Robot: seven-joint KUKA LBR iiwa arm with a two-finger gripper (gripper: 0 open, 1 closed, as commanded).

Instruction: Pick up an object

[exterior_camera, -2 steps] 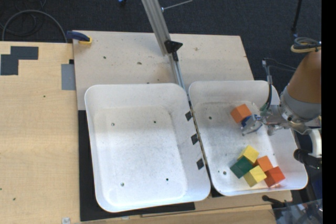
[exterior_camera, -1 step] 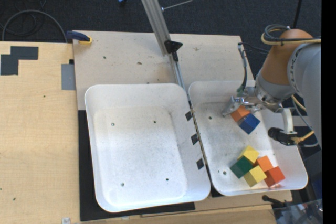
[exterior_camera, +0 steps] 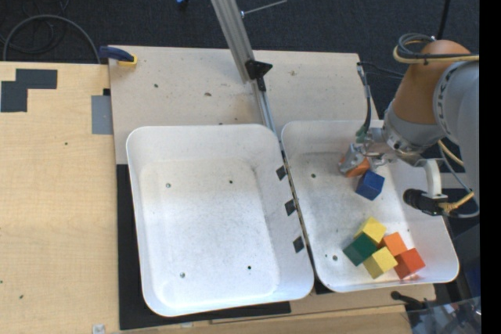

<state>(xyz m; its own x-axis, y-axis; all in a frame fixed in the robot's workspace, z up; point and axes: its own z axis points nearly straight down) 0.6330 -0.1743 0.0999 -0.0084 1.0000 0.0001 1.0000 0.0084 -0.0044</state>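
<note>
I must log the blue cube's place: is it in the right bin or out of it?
In. The blue cube lies on the floor of the right bin, inside its rim, just below the hand.

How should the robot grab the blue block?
Probably from above, closing on two opposite flat sides. The blue block lies alone on the right bin's floor, a bit tilted, with bare floor to its left and below. The end effector sits right beside its upper left corner, so it would have to turn to line up with the block's faces.
</note>
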